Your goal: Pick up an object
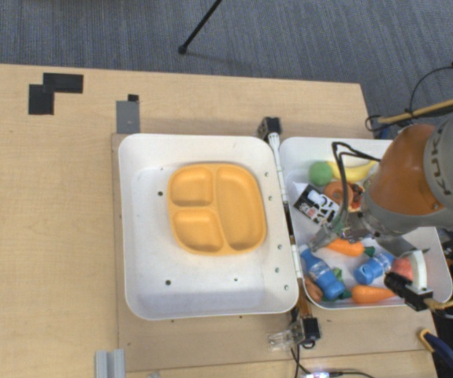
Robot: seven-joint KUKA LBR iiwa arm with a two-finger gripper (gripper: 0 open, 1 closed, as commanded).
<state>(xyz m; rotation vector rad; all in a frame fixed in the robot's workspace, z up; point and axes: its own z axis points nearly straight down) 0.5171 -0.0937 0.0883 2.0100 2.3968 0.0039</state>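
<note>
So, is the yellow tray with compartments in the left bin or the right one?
Left bin: the yellow tray lies flat in its middle, white floor on all sides.

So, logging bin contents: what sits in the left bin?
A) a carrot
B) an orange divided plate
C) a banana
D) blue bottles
B: the orange plate, with three compartments, lies in the left bin; the small items are piled in the right bin.

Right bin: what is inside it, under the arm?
The right bin holds a green ball, banana, black-and-white card, orange carrots and blue bottles. The arm covers the bin's middle and back right.
</note>
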